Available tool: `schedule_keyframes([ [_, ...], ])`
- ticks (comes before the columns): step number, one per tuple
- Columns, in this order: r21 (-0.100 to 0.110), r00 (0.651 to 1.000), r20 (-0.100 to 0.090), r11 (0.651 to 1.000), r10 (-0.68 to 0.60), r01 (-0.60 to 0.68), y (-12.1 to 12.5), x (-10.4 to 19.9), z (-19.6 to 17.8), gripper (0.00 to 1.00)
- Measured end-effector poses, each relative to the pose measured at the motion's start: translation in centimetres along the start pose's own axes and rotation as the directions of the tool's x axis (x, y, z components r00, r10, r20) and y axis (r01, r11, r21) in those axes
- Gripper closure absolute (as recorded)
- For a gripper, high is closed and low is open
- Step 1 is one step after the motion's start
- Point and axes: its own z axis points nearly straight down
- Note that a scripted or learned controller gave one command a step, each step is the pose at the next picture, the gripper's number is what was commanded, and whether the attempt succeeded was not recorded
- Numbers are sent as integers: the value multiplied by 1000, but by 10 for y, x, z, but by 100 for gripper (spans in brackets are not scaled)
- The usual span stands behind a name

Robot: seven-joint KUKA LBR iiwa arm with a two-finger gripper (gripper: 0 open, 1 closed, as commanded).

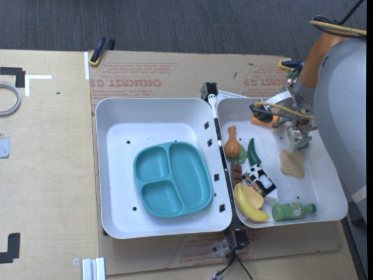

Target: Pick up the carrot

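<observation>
Camera view showed the carrot [263, 120] lying in the right bin [326, 206], upper right of frame — not lifted. The gripper [297, 140] hung just right of it; finger state could not be told. Grasp and lift remained.

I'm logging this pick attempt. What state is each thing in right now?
carrot: lying in the right bin, at its far edge, ungrasped
gripper: hovering over the right bin
green bottle: on its side
banana: lying flat
teal tray: flat in the left bin
</observation>
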Motion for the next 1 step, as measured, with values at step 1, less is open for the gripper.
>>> schedule_keyframes([
  [1, 1, 1000, -9, 1000, 9, -9, -30, 1, 14, 0],
])
